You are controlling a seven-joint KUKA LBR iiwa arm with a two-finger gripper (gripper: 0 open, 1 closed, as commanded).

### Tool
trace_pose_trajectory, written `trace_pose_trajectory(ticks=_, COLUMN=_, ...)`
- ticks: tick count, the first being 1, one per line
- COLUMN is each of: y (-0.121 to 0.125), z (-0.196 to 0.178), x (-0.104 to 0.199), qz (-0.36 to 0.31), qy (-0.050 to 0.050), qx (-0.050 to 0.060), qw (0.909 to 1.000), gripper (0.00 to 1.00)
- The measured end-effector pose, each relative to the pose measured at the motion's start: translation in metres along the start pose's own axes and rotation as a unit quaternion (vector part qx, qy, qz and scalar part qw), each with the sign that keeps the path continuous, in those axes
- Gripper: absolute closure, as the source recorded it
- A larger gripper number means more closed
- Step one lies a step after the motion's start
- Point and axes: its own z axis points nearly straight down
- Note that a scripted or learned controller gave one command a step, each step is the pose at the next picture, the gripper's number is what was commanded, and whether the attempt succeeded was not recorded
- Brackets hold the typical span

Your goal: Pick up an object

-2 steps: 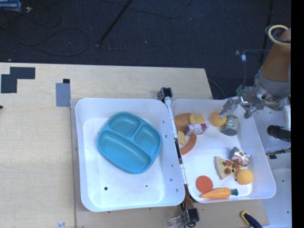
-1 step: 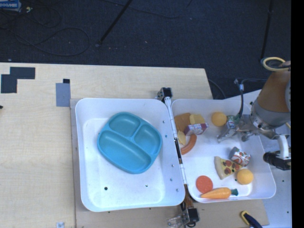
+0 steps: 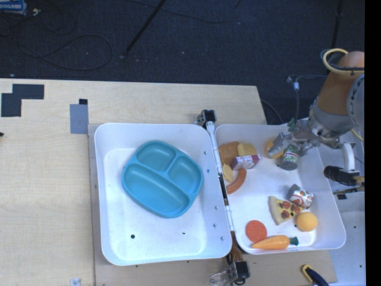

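Note:
My gripper (image 3: 290,143) hangs over the far right part of the right bin (image 3: 333,219), at the end of the grey arm with its orange band (image 3: 340,91). Directly under it is a small green and grey can (image 3: 290,159), touching or very close to the gripper. A yellow-orange piece (image 3: 274,147) lies just left of the can. Whether the can is lifted off the bin floor, I cannot tell.
The right bin also holds a bun (image 3: 228,152), a sausage (image 3: 237,180), a pizza slice (image 3: 282,210), a crumpled red-and-white packet (image 3: 301,197), an orange (image 3: 306,221), a tomato slice (image 3: 256,230) and a carrot (image 3: 272,242). A blue divided plate (image 3: 162,178) lies in the left bin (image 3: 113,243).

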Motion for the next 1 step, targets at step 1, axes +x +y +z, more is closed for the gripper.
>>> trace_pose_trajectory(ticks=1, y=-0.0003, z=0.0366, x=0.0008, qz=-0.001, qy=0.0, qx=0.001, qw=1.0, gripper=0.0)
